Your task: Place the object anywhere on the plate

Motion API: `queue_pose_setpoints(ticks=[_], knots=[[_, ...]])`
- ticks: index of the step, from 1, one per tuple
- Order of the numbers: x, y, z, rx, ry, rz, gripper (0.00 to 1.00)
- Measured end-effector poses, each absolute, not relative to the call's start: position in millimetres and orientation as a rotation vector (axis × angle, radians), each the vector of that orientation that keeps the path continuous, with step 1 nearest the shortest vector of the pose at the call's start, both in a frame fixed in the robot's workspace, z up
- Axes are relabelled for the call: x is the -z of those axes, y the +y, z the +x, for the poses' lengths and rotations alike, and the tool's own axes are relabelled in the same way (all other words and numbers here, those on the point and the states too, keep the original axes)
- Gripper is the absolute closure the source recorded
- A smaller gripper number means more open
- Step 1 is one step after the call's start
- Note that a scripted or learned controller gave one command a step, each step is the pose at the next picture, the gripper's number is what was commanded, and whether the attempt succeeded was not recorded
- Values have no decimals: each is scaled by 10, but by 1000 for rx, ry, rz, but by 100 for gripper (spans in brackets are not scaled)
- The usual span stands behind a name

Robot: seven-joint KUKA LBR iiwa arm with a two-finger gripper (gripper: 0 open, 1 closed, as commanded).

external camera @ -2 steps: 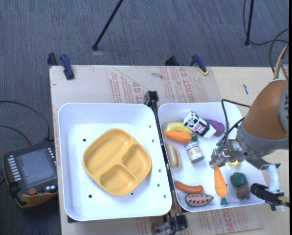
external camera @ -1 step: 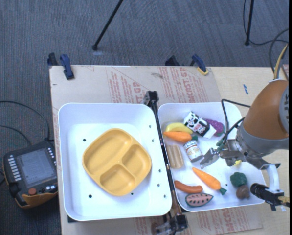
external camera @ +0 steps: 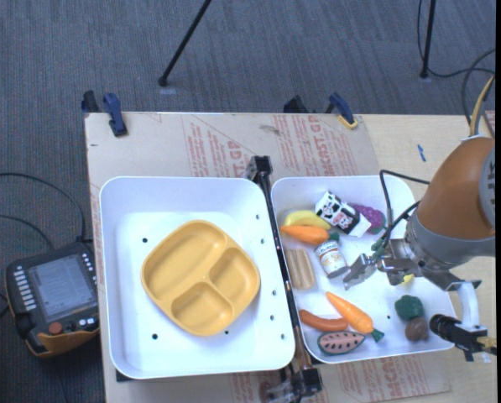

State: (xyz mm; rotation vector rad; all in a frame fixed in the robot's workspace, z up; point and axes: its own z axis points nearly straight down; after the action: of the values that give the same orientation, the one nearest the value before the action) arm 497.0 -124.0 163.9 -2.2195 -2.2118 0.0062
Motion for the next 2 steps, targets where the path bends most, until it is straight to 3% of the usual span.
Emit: queue_pose_setpoints(ticks=[2], knots=[[-1639, -1240, 4970, -6, -2212, -2219, 0]])
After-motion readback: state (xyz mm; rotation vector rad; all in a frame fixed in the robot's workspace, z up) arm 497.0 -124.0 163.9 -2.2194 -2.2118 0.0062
